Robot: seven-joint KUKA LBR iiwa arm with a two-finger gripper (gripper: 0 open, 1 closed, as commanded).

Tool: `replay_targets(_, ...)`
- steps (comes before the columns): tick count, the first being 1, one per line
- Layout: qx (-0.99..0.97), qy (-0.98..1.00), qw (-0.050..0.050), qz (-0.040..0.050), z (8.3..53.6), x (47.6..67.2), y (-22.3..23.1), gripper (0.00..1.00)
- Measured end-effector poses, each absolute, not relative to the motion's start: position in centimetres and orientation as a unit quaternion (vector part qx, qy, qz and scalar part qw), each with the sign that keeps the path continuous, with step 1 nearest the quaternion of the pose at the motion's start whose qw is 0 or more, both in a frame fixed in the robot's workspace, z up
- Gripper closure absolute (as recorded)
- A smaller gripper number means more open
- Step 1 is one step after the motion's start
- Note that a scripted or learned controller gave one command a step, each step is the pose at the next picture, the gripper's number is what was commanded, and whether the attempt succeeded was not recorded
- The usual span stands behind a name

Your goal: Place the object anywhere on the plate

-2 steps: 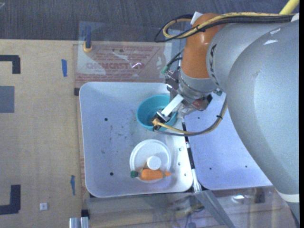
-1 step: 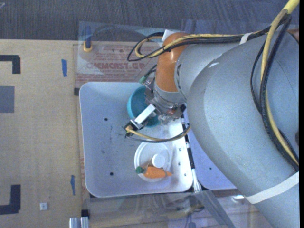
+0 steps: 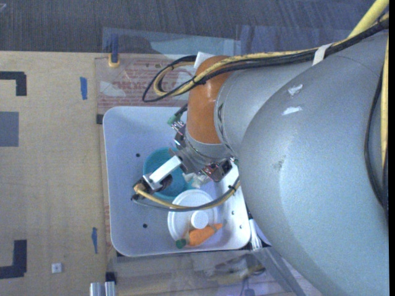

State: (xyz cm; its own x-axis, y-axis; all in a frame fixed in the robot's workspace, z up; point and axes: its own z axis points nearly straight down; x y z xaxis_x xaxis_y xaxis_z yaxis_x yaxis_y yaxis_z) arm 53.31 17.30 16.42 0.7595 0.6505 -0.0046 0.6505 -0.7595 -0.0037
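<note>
While tool (image 3: 200, 174) hangs over bin (image 3: 120, 165), grip impossible to tell, carrot (image 3: 202, 234) on white plate (image 3: 177, 219) by lower edge, teal bowl (image 3: 157, 162) alongside.

A teal bowl (image 3: 154, 163) sits inside a white bin (image 3: 123, 137) on a tan bench (image 3: 49, 165) marked with blue tape strips (image 3: 84, 88); grey carpet (image 3: 185, 5) lies beyond.

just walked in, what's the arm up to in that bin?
The KUKA arm is reaching into the white bin from the right, its wrist hanging over a teal bowl. Next to the bowl sits a white plate with a small white cup on it. A toy carrot looks to lie on the plate's near edge. I can't tell whether the arm is carrying anything.
</note>
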Motion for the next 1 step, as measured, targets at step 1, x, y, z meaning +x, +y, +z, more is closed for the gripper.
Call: replay_targets(1,-0.901,-0.434,0.001,0.0020,15.37,55.85,11.29,1.00)
